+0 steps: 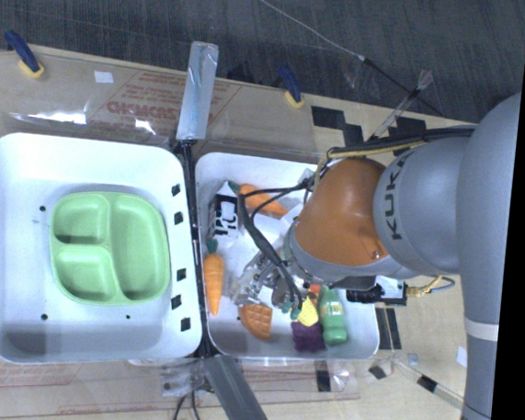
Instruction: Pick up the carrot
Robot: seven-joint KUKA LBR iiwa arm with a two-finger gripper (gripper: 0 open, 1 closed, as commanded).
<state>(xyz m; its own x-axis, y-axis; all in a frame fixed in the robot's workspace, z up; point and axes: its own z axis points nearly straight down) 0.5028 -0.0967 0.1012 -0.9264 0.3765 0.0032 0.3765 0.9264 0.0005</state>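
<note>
Carrot (211, 283) – orange, tapered, lying lengthwise by right bin (231, 345) left wall – fingers' (264, 288) state unclear

the gripper (260, 285) is hanging low in the right bin (212, 174), just beside the carrot (211, 284) that is lying along that bin's left wall. a green divided plate (111, 247) is sitting in the left bin (2, 226).
</note>
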